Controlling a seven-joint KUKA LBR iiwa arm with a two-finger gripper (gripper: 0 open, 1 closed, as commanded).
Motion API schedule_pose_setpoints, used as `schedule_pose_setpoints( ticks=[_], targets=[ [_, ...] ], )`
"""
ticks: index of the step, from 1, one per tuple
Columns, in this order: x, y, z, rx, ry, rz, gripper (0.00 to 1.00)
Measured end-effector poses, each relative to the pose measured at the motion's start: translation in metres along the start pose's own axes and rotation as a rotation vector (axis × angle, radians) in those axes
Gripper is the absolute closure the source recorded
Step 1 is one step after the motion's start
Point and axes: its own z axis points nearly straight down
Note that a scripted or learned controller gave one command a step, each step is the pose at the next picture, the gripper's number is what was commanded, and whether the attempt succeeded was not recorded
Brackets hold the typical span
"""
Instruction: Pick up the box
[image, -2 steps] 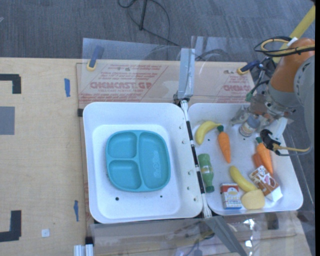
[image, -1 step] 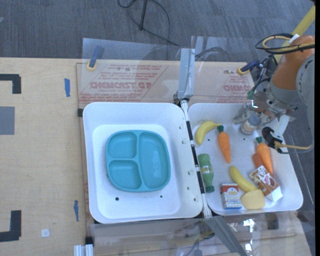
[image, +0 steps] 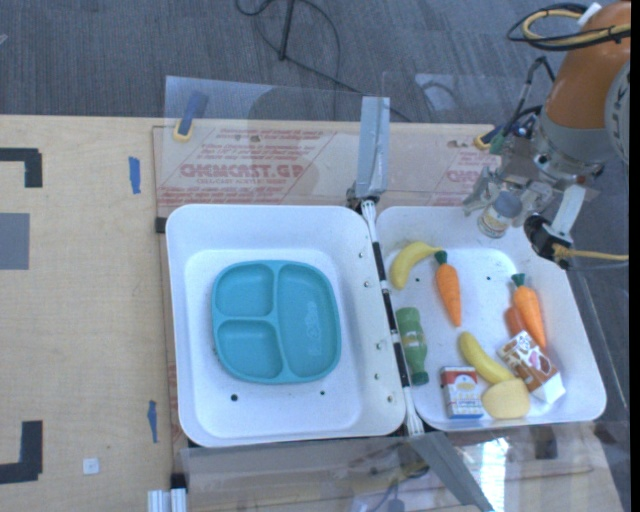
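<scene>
Just below the pincer (image: 497, 215), which hung over the right bin's (image: 585, 300) far rim, lay carrots (image: 449, 290); farther toward the near edge sat the box (image: 461, 391). Whether it was apart or together, I couldn't tell.

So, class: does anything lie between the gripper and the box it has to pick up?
Yes. The gripper hovers over the right bin's far edge, while the box lies at its near edge. A carrot and a banana lie between them, and a lemon touches the box's right side.
</scene>
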Motion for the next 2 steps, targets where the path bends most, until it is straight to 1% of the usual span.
schedule_pose_setpoints(
  ticks=[1,2],
  targets=[
    [0.041,-0.01,-0.008,0.003,0.0,0.026,1.0],
    [0.042,-0.01,-0.019,0.0,0.0,0.024,1.0]
  ],
)
